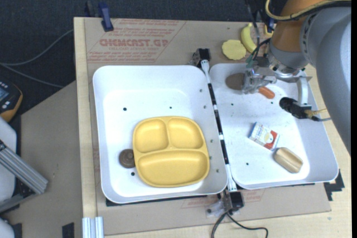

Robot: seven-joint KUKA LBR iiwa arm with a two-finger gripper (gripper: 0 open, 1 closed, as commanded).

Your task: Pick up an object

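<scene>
— Where's the arm's two-finger gripper [255, 82] sitting right now?

— Down low in the right-hand shallow white bin [318, 161], at the far corner of it. Take that bin's far wall as the landmark: the gripper is just in front of it, hard by the divider between the two bins.

— Open or closed?

— I can't tell from here; the grey wrist and its cabling hide the tips.

— So what is it after?

— My guess is one of the two things right at it. A flat, round, brown disc [235, 81] lies on the gripper's divider side, touching or nearly so. A small orange carrot-shaped piece [267, 92] pokes out on the other side, slightly nearer us, its long axis running slantwise away from the far wall.

— Anything else in that bin?

— A small red-and-white carton [263, 136] sits well away from the far wall, mid-bin, and a tan bread-roll-shaped block [288, 159] lies beyond it, close to the near wall. Both are well apart from the gripper.

— And the deciding bit?

— Which side it commits to: disc toward the divider, orange piece away from it. Nothing is visibly held, so I'd say the pick isn't made yet
</scene>
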